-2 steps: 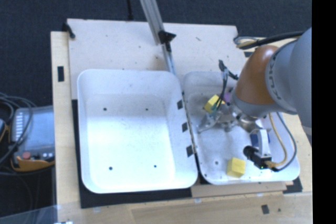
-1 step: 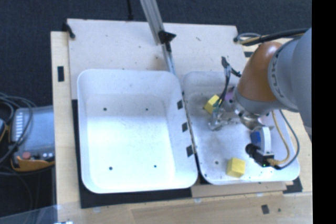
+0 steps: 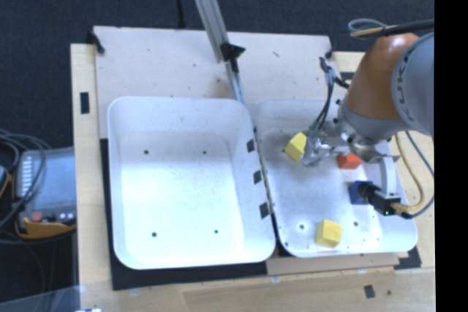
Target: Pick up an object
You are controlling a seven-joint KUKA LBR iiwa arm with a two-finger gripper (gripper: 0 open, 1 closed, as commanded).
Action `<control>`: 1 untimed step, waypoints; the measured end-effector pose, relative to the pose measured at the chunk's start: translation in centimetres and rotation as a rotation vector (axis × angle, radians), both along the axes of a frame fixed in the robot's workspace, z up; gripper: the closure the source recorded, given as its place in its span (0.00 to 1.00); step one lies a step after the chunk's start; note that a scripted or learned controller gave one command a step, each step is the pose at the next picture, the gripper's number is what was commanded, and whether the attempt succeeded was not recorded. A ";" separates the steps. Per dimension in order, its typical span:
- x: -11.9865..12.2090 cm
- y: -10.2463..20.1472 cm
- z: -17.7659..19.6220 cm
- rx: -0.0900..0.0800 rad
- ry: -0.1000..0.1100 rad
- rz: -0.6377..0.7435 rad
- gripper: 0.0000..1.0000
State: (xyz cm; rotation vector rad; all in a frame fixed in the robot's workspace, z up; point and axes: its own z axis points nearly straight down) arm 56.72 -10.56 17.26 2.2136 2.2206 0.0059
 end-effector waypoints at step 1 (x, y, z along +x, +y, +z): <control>0.2 -0.2 5.3 0.000 0.000 0.000 1.00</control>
